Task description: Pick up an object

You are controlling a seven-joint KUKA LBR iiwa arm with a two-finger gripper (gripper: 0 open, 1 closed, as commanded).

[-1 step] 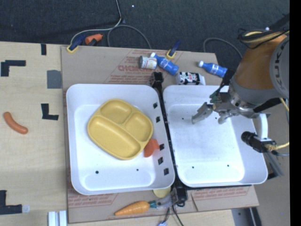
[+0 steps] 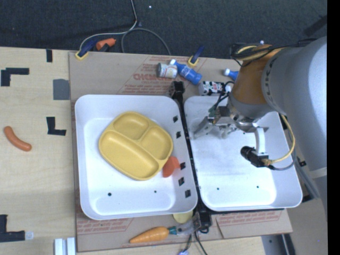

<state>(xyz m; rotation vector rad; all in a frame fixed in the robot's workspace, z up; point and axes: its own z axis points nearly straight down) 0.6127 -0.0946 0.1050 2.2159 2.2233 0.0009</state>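
Observation:
My gripper (image 2: 213, 129) hangs over the upper left part of the right bin (image 2: 239, 193), close to the divider between the bins. Its two grey fingers (image 2: 200, 127) stand spread apart, open, with nothing between them. In the left bin (image 2: 95, 195) lies a yellow divided plate (image 2: 135, 144). A small orange-red piece (image 2: 170, 167) rests against the plate's right edge. The grey arm with its orange band (image 2: 249, 86) reaches in from the right and covers the right bin's upper right corner.
Outside the bins, a toy carrot (image 2: 150, 235) lies on the cardboard at the front. A sausage (image 2: 17, 138) sits on the bench at far left. Blue and white bottles (image 2: 180, 70) lie behind the bins. A cable (image 2: 279, 161) loops beside the wrist.

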